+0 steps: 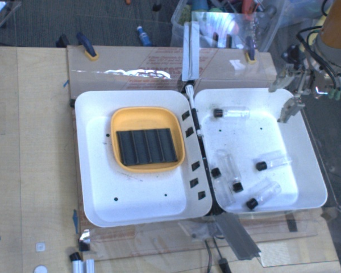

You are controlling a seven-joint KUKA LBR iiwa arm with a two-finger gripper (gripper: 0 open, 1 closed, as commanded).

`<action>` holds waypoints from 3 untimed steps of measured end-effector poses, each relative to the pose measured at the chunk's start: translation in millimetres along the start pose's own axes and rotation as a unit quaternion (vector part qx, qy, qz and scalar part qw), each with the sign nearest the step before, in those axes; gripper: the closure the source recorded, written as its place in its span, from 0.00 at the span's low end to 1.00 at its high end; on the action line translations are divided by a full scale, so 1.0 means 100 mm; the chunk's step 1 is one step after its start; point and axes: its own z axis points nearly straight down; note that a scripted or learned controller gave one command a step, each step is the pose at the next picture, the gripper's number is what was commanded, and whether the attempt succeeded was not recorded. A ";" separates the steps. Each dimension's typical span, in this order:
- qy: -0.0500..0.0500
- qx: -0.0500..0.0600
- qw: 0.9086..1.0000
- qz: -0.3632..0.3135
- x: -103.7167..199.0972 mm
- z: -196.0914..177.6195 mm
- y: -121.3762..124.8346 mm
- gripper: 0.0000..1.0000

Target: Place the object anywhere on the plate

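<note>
Your objects are clear plastic vials with black caps, lying on their sides in the right bin (307,152): one (230,113) near the back, two (223,166) (271,162) at mid-floor, one (264,193) at the front, plus what looks like a loose black cap (237,186). The yellow plate (148,138) in the left bin (91,169) carries a dark ribbed block (146,147). The gripper (290,110) hangs over the right bin's back right corner with nothing between its fingers; how far they are spread, you cannot tell.

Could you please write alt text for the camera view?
A yellow plate holding a dark ribbed rectangular block sits in the left white bin. The right white bin holds clear black-capped vials; the gripper hovers at its far-right corner.
</note>
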 end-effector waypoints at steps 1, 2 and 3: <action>0.000 0.000 0.987 -0.161 0.02 -0.07 -0.50 0.00; -0.001 0.000 0.957 -0.289 -0.10 -0.75 -0.47 0.00; -0.001 -0.001 0.899 -0.439 -0.10 -1.04 -0.47 0.00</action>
